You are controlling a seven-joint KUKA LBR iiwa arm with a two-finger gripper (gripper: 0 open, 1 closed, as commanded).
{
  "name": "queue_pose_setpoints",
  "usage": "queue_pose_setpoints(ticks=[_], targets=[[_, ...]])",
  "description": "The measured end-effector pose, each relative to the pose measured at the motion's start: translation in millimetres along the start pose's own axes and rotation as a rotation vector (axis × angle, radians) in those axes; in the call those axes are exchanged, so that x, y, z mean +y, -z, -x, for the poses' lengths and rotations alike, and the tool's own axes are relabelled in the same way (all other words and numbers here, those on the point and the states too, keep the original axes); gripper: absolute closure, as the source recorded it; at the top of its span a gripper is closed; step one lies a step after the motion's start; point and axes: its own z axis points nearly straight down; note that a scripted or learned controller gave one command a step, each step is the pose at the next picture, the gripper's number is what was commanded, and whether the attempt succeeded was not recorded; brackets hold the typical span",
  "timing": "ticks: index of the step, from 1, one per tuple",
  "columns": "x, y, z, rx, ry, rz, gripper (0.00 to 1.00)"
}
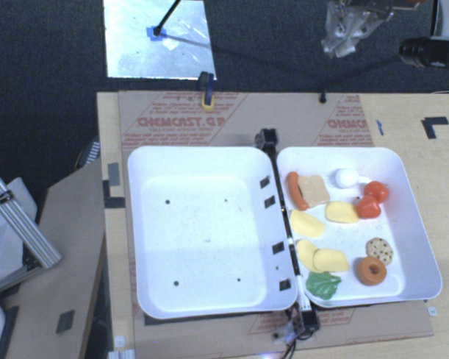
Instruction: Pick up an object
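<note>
Gripper (342, 32) blurred, cropped at top edge

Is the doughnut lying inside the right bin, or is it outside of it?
Inside. The doughnut lies flat on the floor of the right bin, near its front corner, just below the cookie.

We see the gripper (346, 32) only partly, its upper part cut off by the top edge, and its pale fingers blur together so that we cannot tell whether they stand apart or closed. At the left edge a metal rail (20, 219) and a white object beneath it run out of the picture, and cables at the bottom edge (278, 353) are too small and dim for us to make out. In the right bin (413, 205), the green item (322, 284) sits half under the yellow piece (330, 260), and its kind is unclear to us.
</note>
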Motion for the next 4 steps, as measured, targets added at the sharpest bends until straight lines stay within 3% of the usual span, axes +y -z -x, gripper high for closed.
queue_pose_setpoints(ticks=[1, 2, 3, 4], targets=[[-12, -172, -6, -0.002, -0.004, -0.036, 1.00], [12, 0, -51, 0.003, 0.003, 0.002, 1.00], [18, -164, -87, -0.003, 0.001, -0.034, 1.00], [-17, -1, -72, 0.002, -0.001, -0.002, 1.00]])
